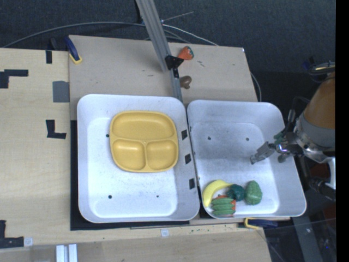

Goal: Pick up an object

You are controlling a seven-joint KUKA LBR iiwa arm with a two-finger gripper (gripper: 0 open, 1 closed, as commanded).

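A: Where is the claw (260,155)?

B: At the right side of the right shallow white plastic bin (240,119), above its bare floor, at the end of the grey arm with the orange band (319,116). Whether its fingers are spread or pressed together, I cannot tell; they look dark and small.

A: And the things to pick?

B: In that bin's near left corner: a curved yellow toy banana (212,190), a dark teal round toy (236,191), a green bumpy toy vegetable (253,192) and a green and red ridged toy (223,205), all touching, well apart from the claw.

A: The left bin (92,157)?

B: It holds a yellow three-compartment plastic plate (144,141), on the pale wooden desk (32,146).
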